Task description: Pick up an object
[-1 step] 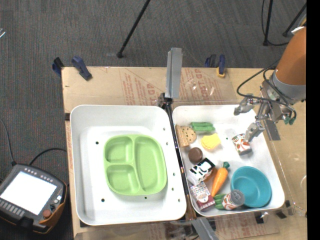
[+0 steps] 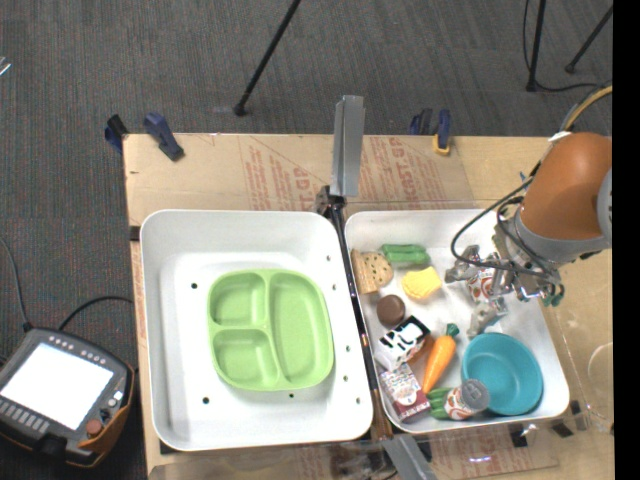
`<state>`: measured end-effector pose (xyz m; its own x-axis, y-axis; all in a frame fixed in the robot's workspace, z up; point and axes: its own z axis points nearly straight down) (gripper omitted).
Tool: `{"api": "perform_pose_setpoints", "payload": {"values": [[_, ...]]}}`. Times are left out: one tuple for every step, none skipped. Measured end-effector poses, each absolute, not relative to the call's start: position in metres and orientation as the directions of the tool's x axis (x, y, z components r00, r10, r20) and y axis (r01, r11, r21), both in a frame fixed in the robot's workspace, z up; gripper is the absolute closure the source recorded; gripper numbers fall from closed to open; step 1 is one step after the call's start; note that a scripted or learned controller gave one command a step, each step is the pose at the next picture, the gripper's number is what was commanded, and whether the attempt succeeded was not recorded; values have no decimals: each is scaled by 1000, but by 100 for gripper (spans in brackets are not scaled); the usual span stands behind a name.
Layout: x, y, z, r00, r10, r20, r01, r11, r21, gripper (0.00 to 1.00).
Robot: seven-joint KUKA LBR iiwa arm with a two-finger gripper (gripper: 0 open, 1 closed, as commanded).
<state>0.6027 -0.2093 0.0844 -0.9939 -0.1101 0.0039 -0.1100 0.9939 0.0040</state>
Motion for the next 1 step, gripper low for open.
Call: {"api": "perform_pose_setpoints", "payload": {"values": [[510,-131,90,-997,-83,-9,-83,997,2,0]]}}
